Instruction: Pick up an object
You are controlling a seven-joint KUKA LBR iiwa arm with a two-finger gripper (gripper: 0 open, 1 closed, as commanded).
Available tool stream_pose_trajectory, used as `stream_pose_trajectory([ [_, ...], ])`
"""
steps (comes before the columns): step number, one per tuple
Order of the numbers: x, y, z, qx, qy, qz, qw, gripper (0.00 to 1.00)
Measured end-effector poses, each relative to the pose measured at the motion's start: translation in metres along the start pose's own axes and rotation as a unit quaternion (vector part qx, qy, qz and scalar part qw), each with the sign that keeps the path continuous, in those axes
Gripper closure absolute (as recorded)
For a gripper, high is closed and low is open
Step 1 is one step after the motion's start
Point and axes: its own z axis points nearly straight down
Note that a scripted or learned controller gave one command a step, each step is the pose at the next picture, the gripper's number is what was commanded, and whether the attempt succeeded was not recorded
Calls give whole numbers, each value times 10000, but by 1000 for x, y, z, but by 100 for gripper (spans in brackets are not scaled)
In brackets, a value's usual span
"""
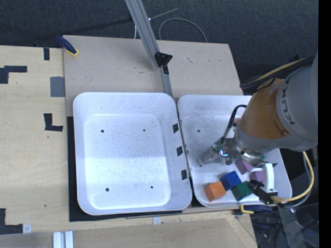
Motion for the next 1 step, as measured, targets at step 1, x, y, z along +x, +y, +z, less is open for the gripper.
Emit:
stream_pose_trajectory([
  [1,-71,67,-11,-73,-35,13,10000,0],
])
